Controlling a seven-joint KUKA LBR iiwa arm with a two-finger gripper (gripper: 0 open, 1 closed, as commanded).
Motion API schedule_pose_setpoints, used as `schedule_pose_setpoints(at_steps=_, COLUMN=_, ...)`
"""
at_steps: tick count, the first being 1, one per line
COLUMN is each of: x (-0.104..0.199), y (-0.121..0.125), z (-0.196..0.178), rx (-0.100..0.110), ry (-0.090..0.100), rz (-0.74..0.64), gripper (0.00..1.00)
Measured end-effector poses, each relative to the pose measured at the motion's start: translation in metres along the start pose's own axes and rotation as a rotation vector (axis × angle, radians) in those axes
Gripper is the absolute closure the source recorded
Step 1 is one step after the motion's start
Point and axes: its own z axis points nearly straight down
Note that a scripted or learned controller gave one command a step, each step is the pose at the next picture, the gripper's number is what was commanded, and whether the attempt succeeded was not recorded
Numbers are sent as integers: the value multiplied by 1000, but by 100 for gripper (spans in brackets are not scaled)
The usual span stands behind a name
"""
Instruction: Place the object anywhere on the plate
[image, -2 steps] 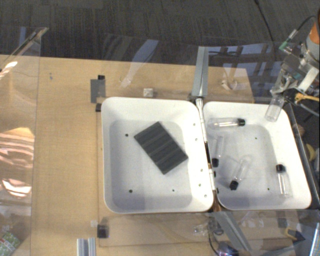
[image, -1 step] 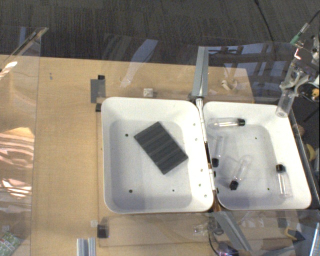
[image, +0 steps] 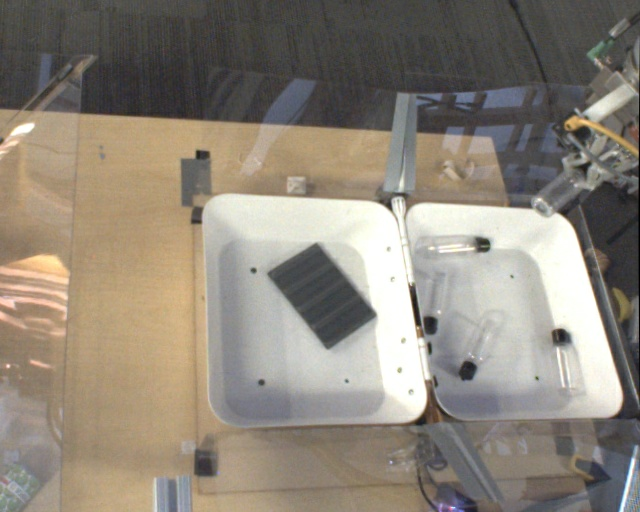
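- Nearest the camera, on the wooden bench (image: 120, 330), two white bins sit side by side with their inner rims touching: the left bin (image: 225, 400) and the right bin (image: 590, 400).
- At the near right of the right bin, a clear vial (image: 566, 365) lies along the wall with its black cap pointing away from the camera.
- Near the middle of that bin, a second vial (image: 482, 340) lies tilted, its cap at the near-left end.
- Just beside the inner wall, a third vial (image: 436, 295) lies with its cap toward the camera.
- Across in the left bin, the plate (image: 322, 295), a dark ribbed rectangle, lies flat and turned at an angle, well apart from every vial.
- Along the far wall of the right bin, a fourth vial (image: 450, 244) lies crosswise, cap to the right.
- Beyond the far right corner of the right bin, the gripper (image: 565, 185) hangs outside the bin; whether it is open, closed or holding anything cannot be told, since a clear tube-like shape at its tip is too blurred to identify.
- Farthest back, a grey metal bar (image: 403, 145) runs away from the seam between the bins.
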Motion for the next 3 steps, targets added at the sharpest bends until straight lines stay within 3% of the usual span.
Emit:
schedule_pose_setpoints(at_steps=1, x=14, y=-41, z=-42, rx=0, ry=3, rz=233, gripper=100)
schedule_pose_setpoints(at_steps=2, x=1, y=-69, z=60, rx=2, ry=-1, rz=124, gripper=100)
schedule_pose_setpoints(at_steps=3, x=18, y=-46, z=47, rx=0, ry=0, rz=24, gripper=100)
